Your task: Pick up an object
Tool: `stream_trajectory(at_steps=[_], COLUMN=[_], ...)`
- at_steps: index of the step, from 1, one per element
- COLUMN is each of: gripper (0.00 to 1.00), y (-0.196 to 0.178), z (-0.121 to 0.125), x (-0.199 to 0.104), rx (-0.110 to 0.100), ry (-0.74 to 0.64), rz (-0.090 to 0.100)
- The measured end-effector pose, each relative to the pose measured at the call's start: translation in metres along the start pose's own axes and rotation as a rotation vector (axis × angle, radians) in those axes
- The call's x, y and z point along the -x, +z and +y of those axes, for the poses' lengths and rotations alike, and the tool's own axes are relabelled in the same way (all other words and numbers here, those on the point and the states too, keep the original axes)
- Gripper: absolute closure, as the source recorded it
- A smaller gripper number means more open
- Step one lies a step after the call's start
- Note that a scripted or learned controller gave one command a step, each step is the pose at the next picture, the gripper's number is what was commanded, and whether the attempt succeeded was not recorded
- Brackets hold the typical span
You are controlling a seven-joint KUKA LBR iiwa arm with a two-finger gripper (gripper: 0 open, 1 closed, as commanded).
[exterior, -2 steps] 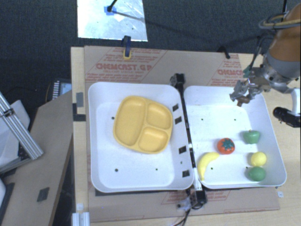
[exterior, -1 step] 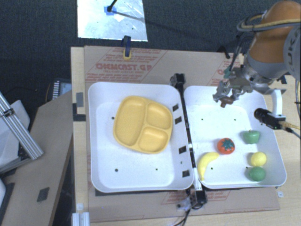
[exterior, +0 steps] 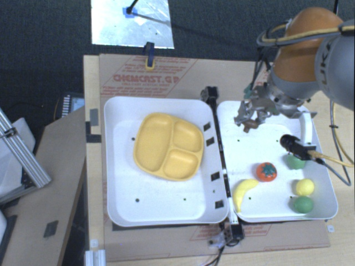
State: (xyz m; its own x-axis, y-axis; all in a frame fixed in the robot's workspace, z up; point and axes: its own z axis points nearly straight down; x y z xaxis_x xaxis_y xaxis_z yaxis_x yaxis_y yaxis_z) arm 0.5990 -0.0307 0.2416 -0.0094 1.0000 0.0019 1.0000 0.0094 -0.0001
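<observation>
We count two white bins side by side on the tabletop (exterior: 91,82). The left bin (exterior: 123,195) holds one yellow tray (exterior: 168,146) with three compartments, lying flat near the middle.

The right bin (exterior: 244,157) holds five small fruits, all in its nearer half. There is one tomato (exterior: 266,171), red with a green top, near the middle. One banana (exterior: 244,192) lies close to the bin's left wall, below and left of the tomato. One yellow round fruit (exterior: 304,187) sits toward the right wall. Of the two green ones, the lower green fruit (exterior: 303,204) is just beside and below the yellow one, and the upper green fruit (exterior: 294,163) sits by the right wall.

The arm (exterior: 310,49) reaches in from the right. Its claw (exterior: 249,121) is over the far left part of the right bin, well apart from all five fruits. We cannot tell whether the claw is spread or pressed together, and we see no fruit in it.
</observation>
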Motion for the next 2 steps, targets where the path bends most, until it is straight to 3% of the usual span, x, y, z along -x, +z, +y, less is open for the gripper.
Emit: stream_trajectory(at_steps=[2], gripper=[1.00], y=[0.009], z=[-0.016], x=[-0.104], rx=[0.000], ry=[-0.001], rz=[0.001])
